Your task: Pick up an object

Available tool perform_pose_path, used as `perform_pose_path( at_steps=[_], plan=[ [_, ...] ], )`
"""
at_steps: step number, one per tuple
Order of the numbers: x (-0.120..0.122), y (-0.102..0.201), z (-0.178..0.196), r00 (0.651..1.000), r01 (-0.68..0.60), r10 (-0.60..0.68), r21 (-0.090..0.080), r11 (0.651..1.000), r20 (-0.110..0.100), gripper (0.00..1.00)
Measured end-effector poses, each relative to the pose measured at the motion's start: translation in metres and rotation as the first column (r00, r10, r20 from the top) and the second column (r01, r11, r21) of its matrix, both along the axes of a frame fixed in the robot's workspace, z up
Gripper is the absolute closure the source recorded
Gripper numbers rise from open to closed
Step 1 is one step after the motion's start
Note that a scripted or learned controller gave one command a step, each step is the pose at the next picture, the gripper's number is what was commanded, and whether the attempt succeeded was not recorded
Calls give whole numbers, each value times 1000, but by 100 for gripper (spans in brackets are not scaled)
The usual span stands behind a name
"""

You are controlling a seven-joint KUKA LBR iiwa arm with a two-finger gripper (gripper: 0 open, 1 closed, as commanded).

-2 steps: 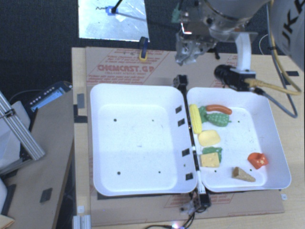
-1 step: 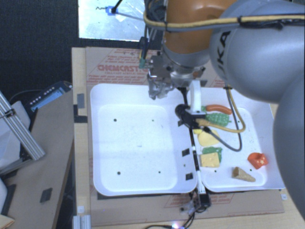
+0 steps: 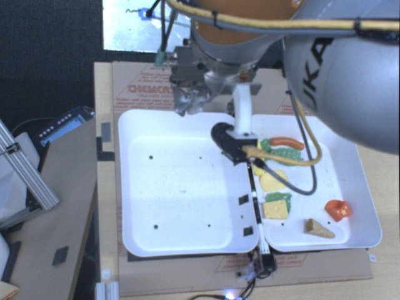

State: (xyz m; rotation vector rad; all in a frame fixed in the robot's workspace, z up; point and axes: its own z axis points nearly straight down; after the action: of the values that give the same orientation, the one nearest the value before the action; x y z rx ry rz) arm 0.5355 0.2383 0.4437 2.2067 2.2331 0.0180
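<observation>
Gripper (image 3: 189, 99) hangs above the far rim of the left bin (image 3: 181, 186); whether it is wide or narrow I cannot tell. Every pickable item lies in the right bin (image 3: 356, 180). The best targets, I judge, are the red piece (image 3: 337, 210) or the tan wedge (image 3: 320, 229), each apart from the crowded cluster around the sausage (image 3: 287, 143).

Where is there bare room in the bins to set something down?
The left bin floor is bare wall to wall. In the right bin, only the patch between the sausage and red piece is free; its left side is crowded.
</observation>
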Motion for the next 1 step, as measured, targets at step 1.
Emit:
perform_pose_path(
  at_steps=[1],
  plan=[
    [110, -5, 61, 1000, 12, -12, -3, 1000, 5, 100]
  ],
)
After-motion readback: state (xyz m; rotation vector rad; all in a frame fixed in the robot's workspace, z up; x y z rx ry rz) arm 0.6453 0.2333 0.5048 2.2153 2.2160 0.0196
